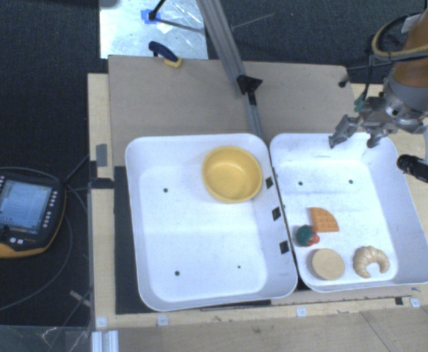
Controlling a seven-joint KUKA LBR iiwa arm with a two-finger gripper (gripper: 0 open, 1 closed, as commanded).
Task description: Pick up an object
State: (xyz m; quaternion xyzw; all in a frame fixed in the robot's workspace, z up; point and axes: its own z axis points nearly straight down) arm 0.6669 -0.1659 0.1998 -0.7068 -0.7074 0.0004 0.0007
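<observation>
The gripper (354, 138) hung open and empty at the upper right, so no object, like the croissant (370, 260), was picked yet.

matt yellow plastic bowl (232, 173), smooth white plastic bins (199, 270)

Left bin (199, 270): bowl (232, 173) at far edge. Right bin (390, 196): wedge (322, 219), ball (305, 234), disc (327, 264), croissant (371, 260) near front; my gripper (354, 133) over far edge.
</observation>
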